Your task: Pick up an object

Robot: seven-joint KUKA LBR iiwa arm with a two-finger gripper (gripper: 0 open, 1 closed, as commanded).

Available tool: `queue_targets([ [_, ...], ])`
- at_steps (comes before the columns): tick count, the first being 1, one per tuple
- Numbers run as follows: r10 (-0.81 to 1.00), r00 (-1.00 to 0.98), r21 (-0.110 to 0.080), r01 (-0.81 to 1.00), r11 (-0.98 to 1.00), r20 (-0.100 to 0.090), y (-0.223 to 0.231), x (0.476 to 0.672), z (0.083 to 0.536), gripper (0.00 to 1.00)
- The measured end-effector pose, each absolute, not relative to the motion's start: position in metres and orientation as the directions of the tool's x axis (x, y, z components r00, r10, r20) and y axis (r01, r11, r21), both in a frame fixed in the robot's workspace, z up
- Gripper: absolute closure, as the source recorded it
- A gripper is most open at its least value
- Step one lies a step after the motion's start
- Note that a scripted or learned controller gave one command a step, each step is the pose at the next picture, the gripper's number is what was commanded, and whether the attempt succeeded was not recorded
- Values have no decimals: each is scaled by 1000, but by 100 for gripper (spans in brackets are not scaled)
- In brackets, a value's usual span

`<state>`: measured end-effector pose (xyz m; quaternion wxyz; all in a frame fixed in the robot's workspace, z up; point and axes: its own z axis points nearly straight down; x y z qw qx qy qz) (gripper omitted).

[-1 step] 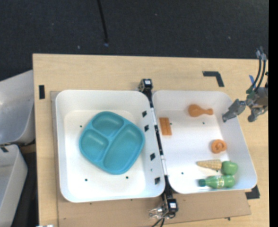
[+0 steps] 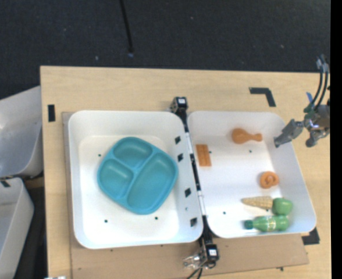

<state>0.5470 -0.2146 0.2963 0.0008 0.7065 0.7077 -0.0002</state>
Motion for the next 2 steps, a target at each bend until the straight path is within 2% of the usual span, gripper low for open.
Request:
queue_targets([
  [1, 1000, 0, -3, 1000, 0, -1, -208, 545, 251, 0],
  [2, 1000, 3, -3, 1000, -3, -1, -206, 551, 205, 0],
])
